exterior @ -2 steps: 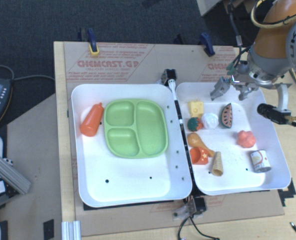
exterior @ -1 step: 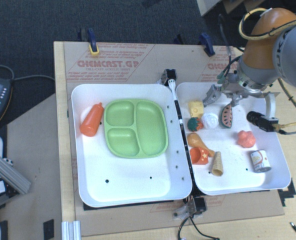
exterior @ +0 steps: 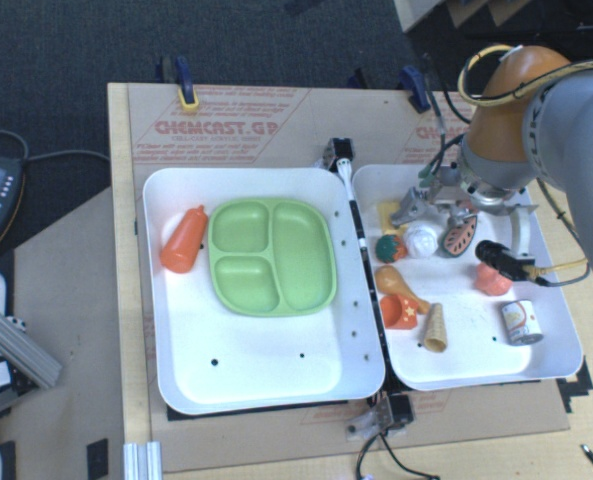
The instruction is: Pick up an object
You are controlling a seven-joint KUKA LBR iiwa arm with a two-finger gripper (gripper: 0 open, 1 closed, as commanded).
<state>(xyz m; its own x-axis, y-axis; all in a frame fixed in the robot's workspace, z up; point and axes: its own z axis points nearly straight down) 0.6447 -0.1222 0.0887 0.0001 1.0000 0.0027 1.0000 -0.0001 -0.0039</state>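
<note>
Arm (exterior: 536,108) bends down into right bin (exterior: 476,368); fingers (exterior: 438,220) among toys, grip unclear.

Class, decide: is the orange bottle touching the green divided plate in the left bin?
Apart. The camera view shows a thin strip of white bin floor between the orange bottle and the green divided plate.

The bench (exterior: 136,268) bears two white bins (exterior: 176,358) side by side.

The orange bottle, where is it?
The orange bottle lies in the left bin, near its left wall, right beside the green divided plate.
</note>
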